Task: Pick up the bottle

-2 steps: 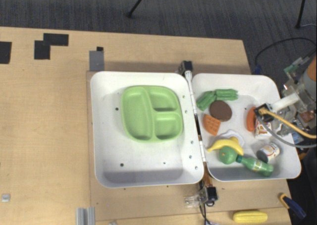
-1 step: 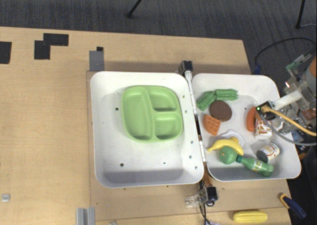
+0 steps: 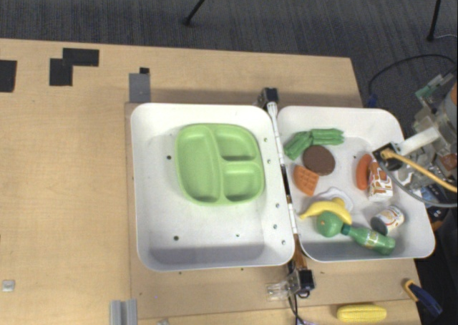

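Low in right bin point(image 3: 358, 255), green bottle point(image 3: 368, 238), lying flat

No text can be read; the green bottle point(image 3: 368, 238) and the small carton point(image 3: 380, 182) carry labels, but their print is too small to make out

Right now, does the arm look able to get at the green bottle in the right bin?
Probably yes. The green bottle lies on its side near the right bin's front wall, uncovered from above. Only the green apple touches its neck end.
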### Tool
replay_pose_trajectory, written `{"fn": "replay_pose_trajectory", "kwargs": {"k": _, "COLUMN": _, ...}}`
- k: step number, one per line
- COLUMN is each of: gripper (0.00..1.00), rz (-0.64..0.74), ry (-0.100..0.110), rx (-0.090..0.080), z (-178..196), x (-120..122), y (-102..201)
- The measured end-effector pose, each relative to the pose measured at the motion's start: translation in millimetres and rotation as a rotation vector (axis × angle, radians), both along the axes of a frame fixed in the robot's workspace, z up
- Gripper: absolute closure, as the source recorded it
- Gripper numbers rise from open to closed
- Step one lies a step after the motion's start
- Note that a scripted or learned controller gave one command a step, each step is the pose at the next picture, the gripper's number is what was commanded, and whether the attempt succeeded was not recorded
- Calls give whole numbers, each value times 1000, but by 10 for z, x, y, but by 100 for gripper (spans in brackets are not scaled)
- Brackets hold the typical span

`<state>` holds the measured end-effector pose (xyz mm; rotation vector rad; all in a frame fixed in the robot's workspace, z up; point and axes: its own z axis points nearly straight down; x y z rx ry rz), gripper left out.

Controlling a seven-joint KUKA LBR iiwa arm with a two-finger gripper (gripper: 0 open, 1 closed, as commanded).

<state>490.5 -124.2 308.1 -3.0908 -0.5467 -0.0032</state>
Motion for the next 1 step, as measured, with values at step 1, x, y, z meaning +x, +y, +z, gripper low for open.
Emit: {"fn": "replay_pose_trajectory", "kwargs": {"k": 1, "gripper": 100, "rz": -58, "ry": 2, "rx": -2, "z": -393, "x": -39, "y": -358}}
